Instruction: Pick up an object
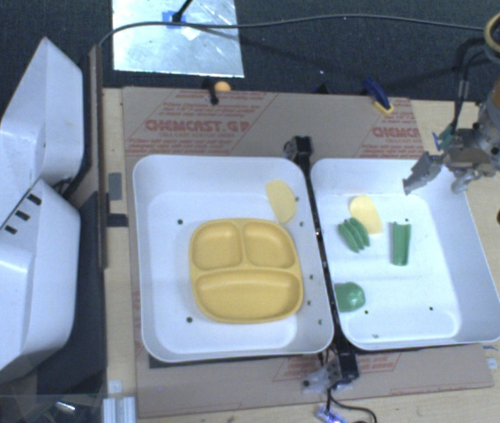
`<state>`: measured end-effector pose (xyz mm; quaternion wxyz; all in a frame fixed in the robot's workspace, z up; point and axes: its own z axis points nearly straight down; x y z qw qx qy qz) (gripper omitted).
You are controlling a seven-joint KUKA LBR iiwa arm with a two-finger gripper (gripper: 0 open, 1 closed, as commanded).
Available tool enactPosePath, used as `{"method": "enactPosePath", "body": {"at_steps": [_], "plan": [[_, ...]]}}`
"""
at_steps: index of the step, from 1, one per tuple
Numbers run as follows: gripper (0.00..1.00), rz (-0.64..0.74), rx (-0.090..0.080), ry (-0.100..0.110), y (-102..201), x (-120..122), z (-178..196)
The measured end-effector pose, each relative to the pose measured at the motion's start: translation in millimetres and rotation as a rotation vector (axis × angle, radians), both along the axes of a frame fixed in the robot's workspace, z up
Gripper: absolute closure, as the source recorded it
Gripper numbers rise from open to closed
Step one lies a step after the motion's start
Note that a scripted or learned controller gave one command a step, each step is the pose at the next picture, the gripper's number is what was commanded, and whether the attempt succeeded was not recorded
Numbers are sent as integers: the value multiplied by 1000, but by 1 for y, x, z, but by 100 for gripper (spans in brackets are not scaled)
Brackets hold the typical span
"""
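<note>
gripper (439,176): fingers spread, holding nothing, above right bin's (470,263) far edge | right bin: pale yellow piece (365,212) touching ribbed green piece (354,234), green stick (400,242) just beside, green rounded piece (349,297) nearer front | left bin (157,263): yellow divided tray (245,269), pale yellow slice (281,200) near divider

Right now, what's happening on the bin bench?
The KUKA arm reaches in from the right, its gripper open over the upper right part of the right bin, holding nothing. In that bin lie a pale yellow piece, a ridged green piece, a green stick and a round green piece. The left bin holds a yellow divided tray and a yellow piece. No pick yet.
</note>
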<state>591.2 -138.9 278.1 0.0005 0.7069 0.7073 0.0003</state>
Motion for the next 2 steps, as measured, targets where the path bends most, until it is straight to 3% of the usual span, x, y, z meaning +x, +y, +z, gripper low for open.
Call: {"method": "enactPosePath", "body": {"at_steps": [1, 2], "plan": [[0, 0, 1, 6, 19, -25, -62], [0, -2, 0, 5, 13, -38, -198]]}}
